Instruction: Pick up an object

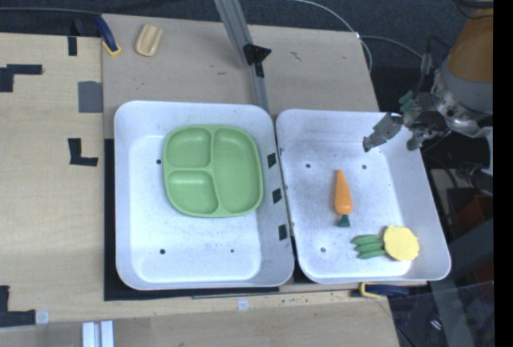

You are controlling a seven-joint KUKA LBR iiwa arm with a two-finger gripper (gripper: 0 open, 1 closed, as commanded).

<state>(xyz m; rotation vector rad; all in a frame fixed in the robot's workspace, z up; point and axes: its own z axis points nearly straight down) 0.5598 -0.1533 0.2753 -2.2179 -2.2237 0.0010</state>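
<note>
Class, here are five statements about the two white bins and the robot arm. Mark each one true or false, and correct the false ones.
1. The green plate lies in the left bin. True.
2. The carrot lies in the left bin. False: it lies in the right bin.
3. The tool holds the carrot. False: the tool is above the right bin's upper right part, apart from the carrot.
4. The yellow toy lies near the right bin's lower right corner. True.
5. The green plate has one compartment. False: it has three.
</note>
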